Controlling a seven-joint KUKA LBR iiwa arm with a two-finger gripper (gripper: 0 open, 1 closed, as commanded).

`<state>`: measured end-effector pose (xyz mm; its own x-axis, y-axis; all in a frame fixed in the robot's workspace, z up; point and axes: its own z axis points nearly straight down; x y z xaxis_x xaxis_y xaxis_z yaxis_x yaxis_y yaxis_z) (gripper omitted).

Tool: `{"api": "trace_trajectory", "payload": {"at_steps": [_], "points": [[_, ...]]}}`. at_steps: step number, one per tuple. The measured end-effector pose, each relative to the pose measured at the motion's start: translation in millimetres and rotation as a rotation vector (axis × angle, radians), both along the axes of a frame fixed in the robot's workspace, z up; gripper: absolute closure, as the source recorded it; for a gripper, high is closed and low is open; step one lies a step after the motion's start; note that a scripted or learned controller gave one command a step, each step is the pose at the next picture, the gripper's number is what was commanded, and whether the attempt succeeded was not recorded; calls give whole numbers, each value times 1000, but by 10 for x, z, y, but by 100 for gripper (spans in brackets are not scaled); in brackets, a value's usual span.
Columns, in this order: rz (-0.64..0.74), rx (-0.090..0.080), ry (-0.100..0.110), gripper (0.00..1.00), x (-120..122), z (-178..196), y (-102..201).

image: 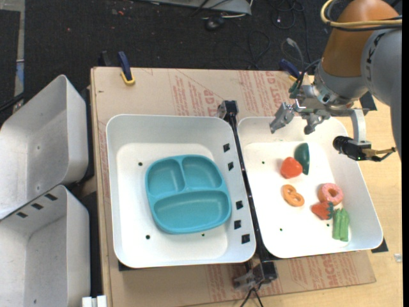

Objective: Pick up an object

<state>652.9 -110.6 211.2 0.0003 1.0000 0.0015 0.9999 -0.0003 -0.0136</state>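
My gripper (295, 122) hangs open above the far edge of the right bin (268, 235), with nothing between its fingers. Below it in the bin lie a dark green pepper-like piece (302, 157) and a red tomato-like piece (291, 167) touching each other. Nearer the front sit an orange ring-shaped piece (293, 195), a pink doughnut (331, 192), a small red piece (321, 210) and a light green vegetable piece (340, 224). All of these rest on the bin floor, apart from the gripper.
The left bin (128, 235) holds a teal divided plate (188, 192). A black divider (239, 171) runs between the bins. Two more white bins (38, 146) stand off the bench at the left. Blue and yellow clamps (126, 70) grip the cardboard's far edge.
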Motion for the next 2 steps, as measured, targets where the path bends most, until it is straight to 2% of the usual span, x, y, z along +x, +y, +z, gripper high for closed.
{"api": "trace_trajectory", "payload": {"at_steps": [1,2], "points": [[2,-2,-14,0,29,88,2],[1,-2,-11,0,21,-538,30]]}}
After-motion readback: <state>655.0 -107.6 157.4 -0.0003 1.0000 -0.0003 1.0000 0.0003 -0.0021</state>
